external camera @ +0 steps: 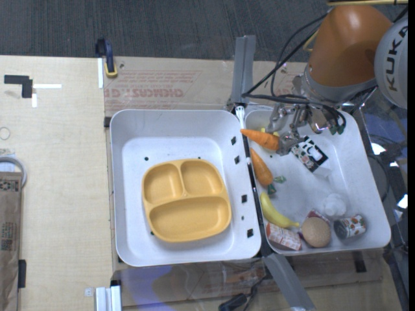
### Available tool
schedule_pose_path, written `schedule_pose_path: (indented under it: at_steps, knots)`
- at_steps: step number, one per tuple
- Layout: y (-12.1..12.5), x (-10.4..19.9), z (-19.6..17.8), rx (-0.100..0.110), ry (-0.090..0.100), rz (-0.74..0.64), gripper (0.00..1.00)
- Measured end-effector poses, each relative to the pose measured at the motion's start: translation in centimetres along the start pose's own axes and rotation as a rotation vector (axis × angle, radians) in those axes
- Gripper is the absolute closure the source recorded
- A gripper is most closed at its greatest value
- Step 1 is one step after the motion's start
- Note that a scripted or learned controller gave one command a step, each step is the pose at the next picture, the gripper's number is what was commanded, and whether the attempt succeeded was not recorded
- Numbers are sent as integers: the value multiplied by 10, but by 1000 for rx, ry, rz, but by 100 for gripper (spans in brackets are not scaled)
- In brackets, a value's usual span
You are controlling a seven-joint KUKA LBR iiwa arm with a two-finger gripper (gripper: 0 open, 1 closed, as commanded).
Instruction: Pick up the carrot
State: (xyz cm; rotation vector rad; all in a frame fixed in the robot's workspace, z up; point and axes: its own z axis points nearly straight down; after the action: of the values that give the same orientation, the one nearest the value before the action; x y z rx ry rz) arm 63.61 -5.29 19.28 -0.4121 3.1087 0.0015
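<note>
An orange carrot [261, 137] hangs level at the upper left of the right bin [369, 173], its thin tip reaching toward the divider between the bins. My gripper [283, 137] comes down from the orange-banded wrist [347, 41] and is shut on the carrot's thick end. A second carrot [260, 166] with a green top lies on the bin floor just below the first one, along the left wall.
The right bin also holds a banana [275, 214], a red-and-white packet [284, 237], a round brown bun [316, 232], a small can [351, 225], a white lump [334, 205] and a black-and-white card [308, 153]. A yellow divided plate [187, 199] lies in the left bin [130, 173].
</note>
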Motion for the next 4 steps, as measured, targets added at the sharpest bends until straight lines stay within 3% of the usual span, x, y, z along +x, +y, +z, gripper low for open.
schedule_pose_path:
  at_steps: [1, 4]
  knots:
    - [-16, -21, -9, 0, 0, 49, 100]
    - [-18, -24, -39, -3, -18, 60, 100]
